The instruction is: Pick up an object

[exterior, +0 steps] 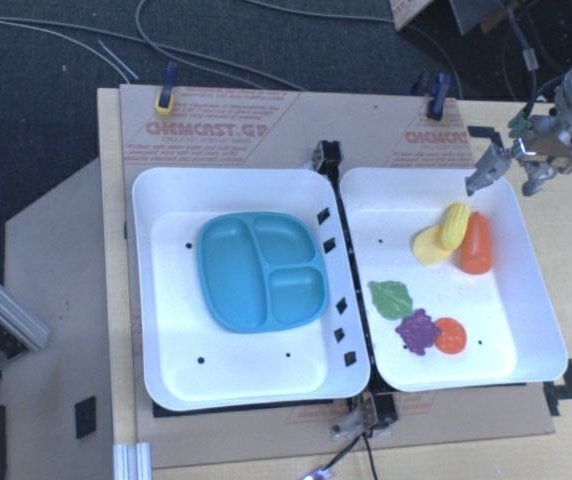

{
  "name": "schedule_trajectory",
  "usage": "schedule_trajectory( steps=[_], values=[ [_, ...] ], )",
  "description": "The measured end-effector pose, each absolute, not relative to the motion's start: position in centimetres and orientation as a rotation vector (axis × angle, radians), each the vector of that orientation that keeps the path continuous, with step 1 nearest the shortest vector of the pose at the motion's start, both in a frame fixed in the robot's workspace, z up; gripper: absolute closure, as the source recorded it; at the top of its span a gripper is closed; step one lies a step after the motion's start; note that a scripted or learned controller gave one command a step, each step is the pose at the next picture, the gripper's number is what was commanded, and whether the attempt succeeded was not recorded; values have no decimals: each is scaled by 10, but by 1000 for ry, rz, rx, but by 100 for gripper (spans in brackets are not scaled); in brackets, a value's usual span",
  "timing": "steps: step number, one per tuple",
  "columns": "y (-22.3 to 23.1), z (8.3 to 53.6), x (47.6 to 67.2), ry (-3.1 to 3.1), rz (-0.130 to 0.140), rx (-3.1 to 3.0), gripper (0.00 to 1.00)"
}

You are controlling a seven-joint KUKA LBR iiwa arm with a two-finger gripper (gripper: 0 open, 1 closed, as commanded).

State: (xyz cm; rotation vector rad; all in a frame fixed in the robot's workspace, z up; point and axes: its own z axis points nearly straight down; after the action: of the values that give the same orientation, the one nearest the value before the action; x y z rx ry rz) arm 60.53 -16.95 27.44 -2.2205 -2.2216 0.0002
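Note:
The right bin point(526, 298) holds a yellow corn cob point(454, 225) leaning on a pale yellow lemon-shaped piece point(429, 247), with an orange-red carrot-like piece point(476, 244) just to their right. Lower down lie a green leaf point(391, 297), a purple grape bunch point(417, 330) and a small orange fruit point(450, 336). My gripper point(511, 173) hovers over the bin's far right corner, above and right of the corn, with its two fingers spread apart and nothing between them.
The left bin point(156, 268) carries a blue sectioned plate point(262, 270). A black divider with clips point(338, 258) runs between the bins. Blue clamps point(437, 96) and a yellow clamp point(165, 98) hold the cardboard at the far edge. Cables lie on the floor beyond.

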Motion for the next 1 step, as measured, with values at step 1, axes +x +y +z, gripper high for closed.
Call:
schedule_trajectory(
  steps=[1],
  values=[
    [-169,231,610,-2219,4,-2217,0]
  ],
)
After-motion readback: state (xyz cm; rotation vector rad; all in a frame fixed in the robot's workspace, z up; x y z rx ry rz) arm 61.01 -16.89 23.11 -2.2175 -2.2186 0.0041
